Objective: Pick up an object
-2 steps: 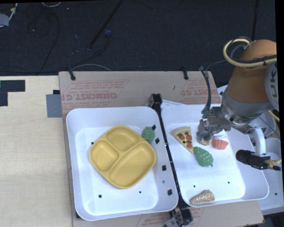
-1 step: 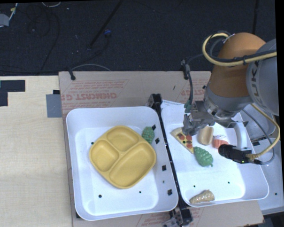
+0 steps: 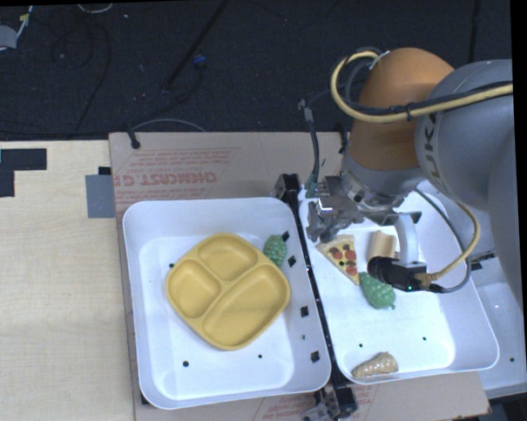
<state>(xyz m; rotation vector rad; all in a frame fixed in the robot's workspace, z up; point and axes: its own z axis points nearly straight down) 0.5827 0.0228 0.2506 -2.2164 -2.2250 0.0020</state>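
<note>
My gripper (image 3: pixel 327 218) hangs over the upper left corner of the right bin (image 3: pixel 444 346), close to the divider between the bins. Just below it a toy pizza slice (image 3: pixel 342 256) lies on the bin floor. A tan cylinder (image 3: pixel 383 243) sits to the right of the slice, partly under the arm. A green bumpy toy (image 3: pixel 378 293) lies below the slice, next to a black cable end. A tan bread-like piece (image 3: pixel 376 364) rests near the bin's front edge. Nothing shows held in the gripper.
The left bin (image 3: pixel 157 358) holds a yellow divided plate (image 3: pixel 228 290) and a small green toy (image 3: pixel 275 247) by its right wall. The grey arm with its orange band (image 3: pixel 398 86) covers the right bin's back. A yellow hose loops around the wrist.
</note>
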